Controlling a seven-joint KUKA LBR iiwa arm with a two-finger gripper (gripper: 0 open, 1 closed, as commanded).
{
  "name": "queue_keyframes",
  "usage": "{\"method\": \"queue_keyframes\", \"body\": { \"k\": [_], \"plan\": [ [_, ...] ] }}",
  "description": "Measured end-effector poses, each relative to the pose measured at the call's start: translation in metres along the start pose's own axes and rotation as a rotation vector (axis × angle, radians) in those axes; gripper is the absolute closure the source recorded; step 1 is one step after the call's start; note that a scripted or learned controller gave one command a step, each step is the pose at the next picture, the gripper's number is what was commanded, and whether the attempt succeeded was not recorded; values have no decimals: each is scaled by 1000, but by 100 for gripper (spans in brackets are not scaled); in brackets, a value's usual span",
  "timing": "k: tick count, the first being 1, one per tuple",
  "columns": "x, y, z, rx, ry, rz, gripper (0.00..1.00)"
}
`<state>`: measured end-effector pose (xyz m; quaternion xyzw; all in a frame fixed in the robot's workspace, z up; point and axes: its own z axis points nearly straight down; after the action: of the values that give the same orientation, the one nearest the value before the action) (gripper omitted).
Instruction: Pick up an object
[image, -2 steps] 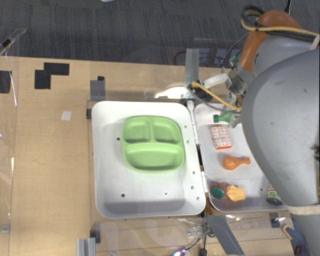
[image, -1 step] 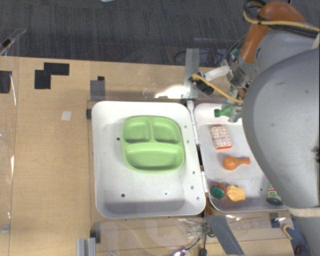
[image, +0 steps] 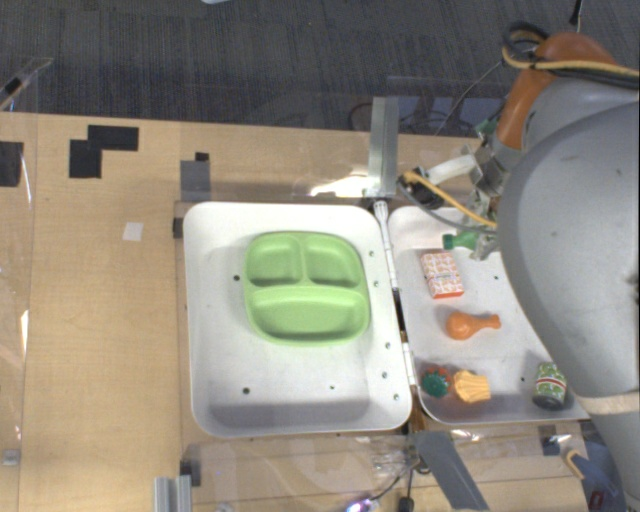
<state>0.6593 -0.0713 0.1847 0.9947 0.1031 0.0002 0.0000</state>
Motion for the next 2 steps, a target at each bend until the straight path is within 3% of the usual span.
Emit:
{"method": "queue_keyframes", "body": {
  "k": [1, 2],
  "plan": [
    [6, -7, -43, 1, 3, -3, 100],
    [-13, 23, -27, 0, 0, -1, 100]
  ]
}}
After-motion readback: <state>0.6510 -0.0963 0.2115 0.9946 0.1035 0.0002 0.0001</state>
